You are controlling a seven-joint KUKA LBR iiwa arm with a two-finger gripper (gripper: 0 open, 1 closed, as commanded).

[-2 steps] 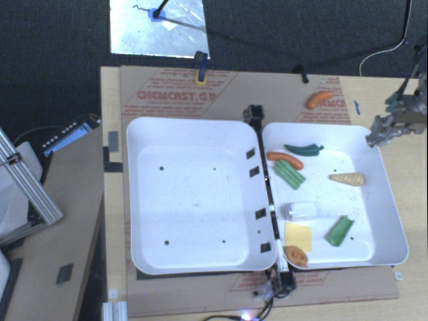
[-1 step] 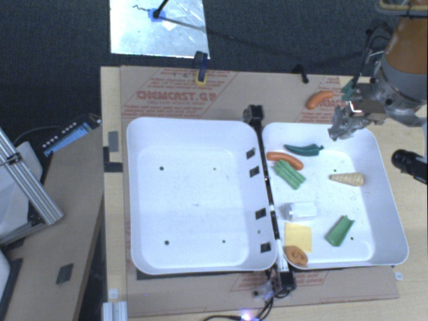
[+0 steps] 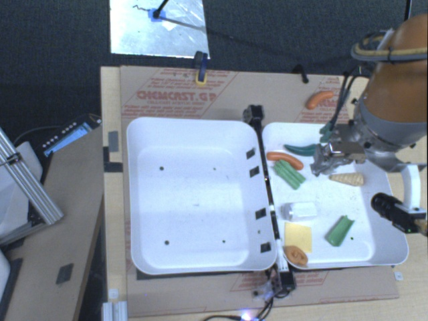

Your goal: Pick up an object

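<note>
You've got the gripper (image 3: pixel 326 160) low over the right bin (image 3: pixel 384 259), near its upper middle, arm coming in from the right w/ the orange band above the wrist. Can't tell how its jaws stand – too small and dark against the bin floor – and nothing is seen held.

Objects in the right bin: an orange sausage-like piece (image 3: pixel 285 158) near the divider, a ridged green piece (image 3: pixel 289 174) just below it, a dark teal curved piece (image 3: pixel 302 148) just left of the gripper, a beige cone-ish piece (image 3: pixel 346 178) just right of and below the gripper. Lower down: a small white block (image 3: pixel 300 210), a yellow square (image 3: pixel 298 236), a green stick (image 3: pixel 340 231), and a round orange piece (image 3: pixel 296 255) at the bottom rim.

Left bin (image 3: pixel 144 136) sits beside it, touching along the divider. Another orange piece (image 3: pixel 320 99) lies outside the bins on the cardboard (image 3: pixel 174 92), which reads "CHEMCAST GP" in red print, upper left of the sheet. Other red print near the bottom edge is too small to read
</note>
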